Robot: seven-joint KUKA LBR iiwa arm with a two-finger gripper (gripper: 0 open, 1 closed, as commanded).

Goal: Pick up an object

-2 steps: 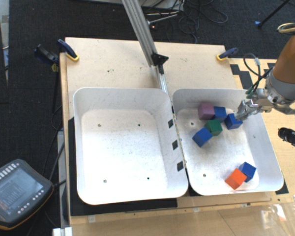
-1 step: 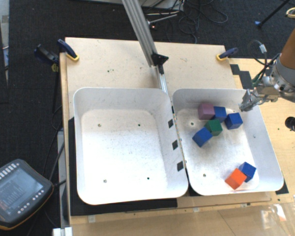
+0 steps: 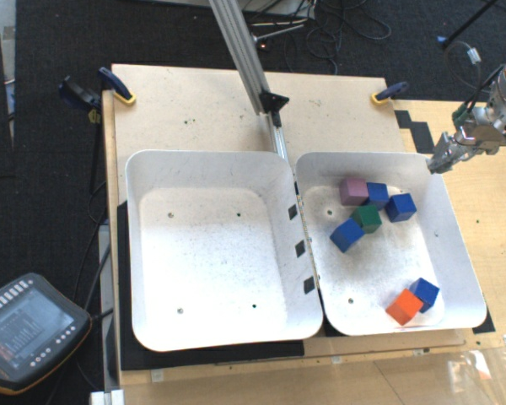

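The right bin [image 3: 379,264] holds several small blocks. Near its back lie a purple block [image 3: 352,191], a blue block [image 3: 377,193], another blue block [image 3: 401,207], a green block [image 3: 369,218] and a third blue block [image 3: 347,234]. In the front right corner an orange block [image 3: 404,307] touches a blue block [image 3: 424,294]. My gripper [image 3: 443,159] hangs over the bin's back right rim, to the right of the cluster and apart from every block, with nothing visibly held.
The left bin [image 3: 211,251] stands beside the right one. A slanted metal pole [image 3: 243,49] ends at the divider between the bins. Clamps [image 3: 118,87] [image 3: 390,94] grip the bench's back corners. A teach pendant [image 3: 25,336] lies at the front left.
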